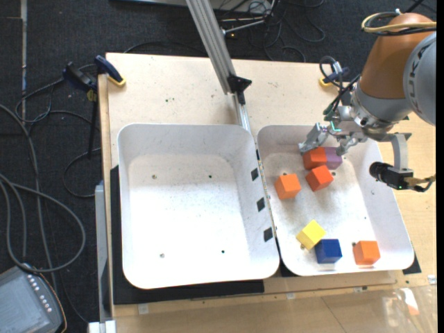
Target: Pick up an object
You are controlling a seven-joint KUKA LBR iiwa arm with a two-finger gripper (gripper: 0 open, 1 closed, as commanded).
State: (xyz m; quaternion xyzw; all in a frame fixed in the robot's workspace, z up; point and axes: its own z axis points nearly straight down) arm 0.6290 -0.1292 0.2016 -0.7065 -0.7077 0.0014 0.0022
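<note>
Crowding is the hazard here: the gripper (326, 143) hangs low over the right bin (388, 214) at a red block (316, 157) touching a purple block (334, 160), finger state untellable, so I'd centre on one block before closing.

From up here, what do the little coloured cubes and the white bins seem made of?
The cubes, like the yellow cube and blue cube, look like matte painted wood or foam: flat colour, no glare. The right bin looks like smooth moulded plastic, with rounded corners; the speckled left bin too.
</note>
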